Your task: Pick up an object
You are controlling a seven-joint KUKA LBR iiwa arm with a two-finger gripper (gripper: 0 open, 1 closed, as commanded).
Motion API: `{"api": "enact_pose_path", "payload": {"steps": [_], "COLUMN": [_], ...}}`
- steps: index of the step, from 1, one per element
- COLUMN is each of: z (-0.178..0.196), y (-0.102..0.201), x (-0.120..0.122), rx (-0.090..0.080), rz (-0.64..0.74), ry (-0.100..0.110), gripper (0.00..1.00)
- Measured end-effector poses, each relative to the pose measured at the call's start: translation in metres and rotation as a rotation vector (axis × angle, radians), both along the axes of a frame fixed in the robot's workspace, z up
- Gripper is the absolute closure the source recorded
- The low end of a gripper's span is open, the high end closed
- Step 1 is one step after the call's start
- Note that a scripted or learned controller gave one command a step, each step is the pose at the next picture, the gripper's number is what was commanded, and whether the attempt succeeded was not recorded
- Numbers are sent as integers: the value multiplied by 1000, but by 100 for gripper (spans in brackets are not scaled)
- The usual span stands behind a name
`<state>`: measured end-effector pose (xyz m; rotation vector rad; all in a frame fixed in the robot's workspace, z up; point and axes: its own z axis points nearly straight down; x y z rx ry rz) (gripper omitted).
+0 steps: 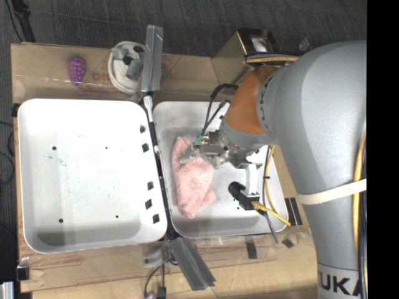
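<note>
Since the cloth [192, 179] is soft and light, it'll bunch and drape; best pinched at a raised fold near its far end. Pink, fuzzy, crumpled, lying left in the right bin [262, 220]. End effector [202, 149] sits at its far edge; can't tell its state.

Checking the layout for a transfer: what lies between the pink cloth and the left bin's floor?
In the camera view, the pink cloth and the left bin are separated by the grey divider bar with its black clips, where the two bins' rims meet.
</note>
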<state>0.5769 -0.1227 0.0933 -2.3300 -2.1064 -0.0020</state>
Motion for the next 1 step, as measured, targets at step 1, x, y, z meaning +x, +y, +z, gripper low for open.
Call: {"api": "enact_pose_path", "payload": {"steps": [1], "z": [0], "y": [11], "x": [13], "rx": [-1], "rz": [121], "ry": [-1], "gripper": [0]}}
